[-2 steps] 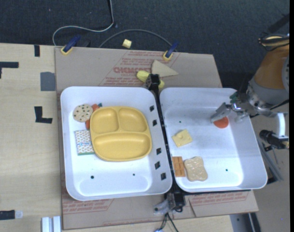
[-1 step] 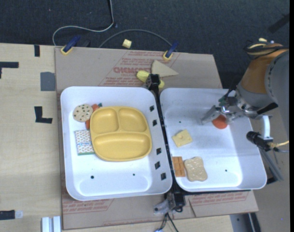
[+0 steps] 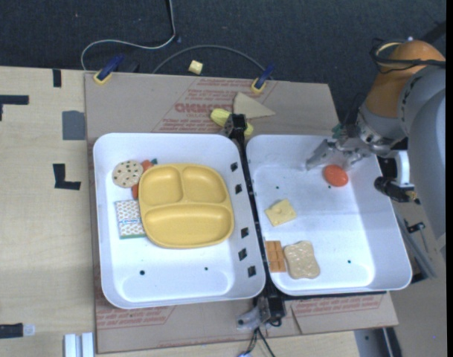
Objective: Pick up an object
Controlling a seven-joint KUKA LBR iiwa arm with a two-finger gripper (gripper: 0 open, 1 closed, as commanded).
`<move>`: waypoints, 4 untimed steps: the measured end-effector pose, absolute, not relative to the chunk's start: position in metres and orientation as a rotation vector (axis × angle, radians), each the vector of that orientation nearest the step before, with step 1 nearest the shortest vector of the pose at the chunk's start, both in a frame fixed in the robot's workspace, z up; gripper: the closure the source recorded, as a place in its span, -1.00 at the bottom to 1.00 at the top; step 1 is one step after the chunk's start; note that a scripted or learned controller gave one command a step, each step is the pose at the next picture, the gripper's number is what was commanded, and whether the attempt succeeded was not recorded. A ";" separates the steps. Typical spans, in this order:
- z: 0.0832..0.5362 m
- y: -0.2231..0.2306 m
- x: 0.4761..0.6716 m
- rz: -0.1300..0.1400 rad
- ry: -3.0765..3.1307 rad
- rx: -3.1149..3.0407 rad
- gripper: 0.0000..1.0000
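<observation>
Bins sit side by side in the middle of the frame, and we see the arm [image 3: 405,88] reaching in from the upper right, grey with an orange band above the wrist. Its gripper [image 3: 332,158] hangs over the upper part of the right bin [image 3: 360,274], fingers spread apart with nothing between them. Just below and to the right of the fingertips lies a small orange ball [image 3: 335,175] on the bin floor; we cannot tell whether a finger touches it.

Lower in the same bin we find a pale yellow cheese-like square [image 3: 280,213] near the centre. Toward the lower left of that bin rest a tan slice of bread [image 3: 301,259] and, just beside it on the left, a narrow orange cracker [image 3: 274,255] against the bin wall.

The left bin [image 3: 174,288] holds a yellow divided plate [image 3: 186,204] at its centre. At the plate's upper left we see a round cookie [image 3: 126,172], and below that a patterned square wafer [image 3: 129,218] beside the plate's left edge.

Both bins stand on a brown cardboard sheet [image 3: 286,103], above which a cable [image 3: 166,21] loops over dark carpet.
</observation>
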State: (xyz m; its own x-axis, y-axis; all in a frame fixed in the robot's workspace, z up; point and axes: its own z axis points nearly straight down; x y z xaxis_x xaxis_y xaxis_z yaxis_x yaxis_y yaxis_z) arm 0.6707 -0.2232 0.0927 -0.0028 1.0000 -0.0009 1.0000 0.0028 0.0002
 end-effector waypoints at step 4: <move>0.100 -0.173 0.622 0.009 2.213 2.211 -1.00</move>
State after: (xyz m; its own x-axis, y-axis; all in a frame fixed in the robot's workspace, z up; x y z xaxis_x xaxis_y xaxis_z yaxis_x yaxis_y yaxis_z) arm 0.6217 -0.1730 0.1002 -0.0011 1.0000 -0.0054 0.9999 0.0012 0.0132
